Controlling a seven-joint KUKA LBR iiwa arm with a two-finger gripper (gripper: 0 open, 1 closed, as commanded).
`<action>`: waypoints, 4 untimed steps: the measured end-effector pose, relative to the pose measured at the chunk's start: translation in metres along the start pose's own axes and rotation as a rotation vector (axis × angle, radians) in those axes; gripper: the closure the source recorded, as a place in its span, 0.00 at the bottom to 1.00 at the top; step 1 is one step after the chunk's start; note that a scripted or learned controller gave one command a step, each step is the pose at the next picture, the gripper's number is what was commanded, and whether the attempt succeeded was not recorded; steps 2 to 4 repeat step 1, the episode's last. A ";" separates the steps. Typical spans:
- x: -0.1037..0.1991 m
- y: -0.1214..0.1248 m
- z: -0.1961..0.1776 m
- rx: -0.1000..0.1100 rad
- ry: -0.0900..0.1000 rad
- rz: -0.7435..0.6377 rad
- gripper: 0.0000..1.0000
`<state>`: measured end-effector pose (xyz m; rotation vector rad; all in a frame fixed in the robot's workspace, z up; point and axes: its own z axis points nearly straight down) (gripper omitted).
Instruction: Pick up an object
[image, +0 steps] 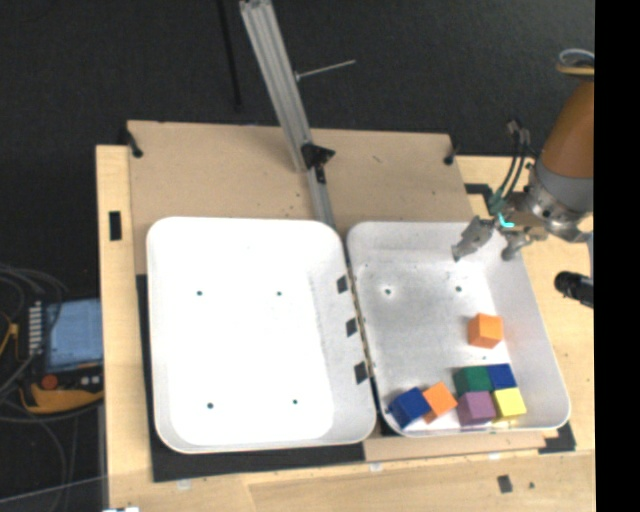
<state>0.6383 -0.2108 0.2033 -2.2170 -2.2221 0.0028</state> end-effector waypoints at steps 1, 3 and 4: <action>-0.001 0.001 -0.003 -0.003 -0.004 -0.003 0.00; -0.001 0.001 -0.003 -0.003 -0.004 -0.003 0.00; -0.001 0.001 -0.003 -0.003 -0.004 -0.003 0.00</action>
